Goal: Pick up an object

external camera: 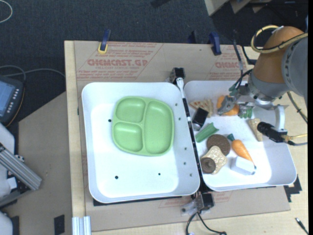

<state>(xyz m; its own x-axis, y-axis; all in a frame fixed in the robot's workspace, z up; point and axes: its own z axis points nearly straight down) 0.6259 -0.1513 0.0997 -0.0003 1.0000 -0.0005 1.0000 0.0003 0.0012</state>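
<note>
Hovering low over right shallow white bin (281,173), grey two-finger gripper (234,103) near small orange toy piece (224,102); grasp state indiscernible; pick unconfirmed, lift outstanding.

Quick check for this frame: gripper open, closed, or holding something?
Gripper: cannot be told; it sits low in the right bin by an orange item, fingertips hidden among clutter.

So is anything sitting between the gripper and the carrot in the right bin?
Probably not. The gripper is at the far end of the right bin, by an orange piece. The carrot lies nearer the camera, with bare bin floor along most of the way. A brown disc sits beside it, to the camera view's left.
</note>
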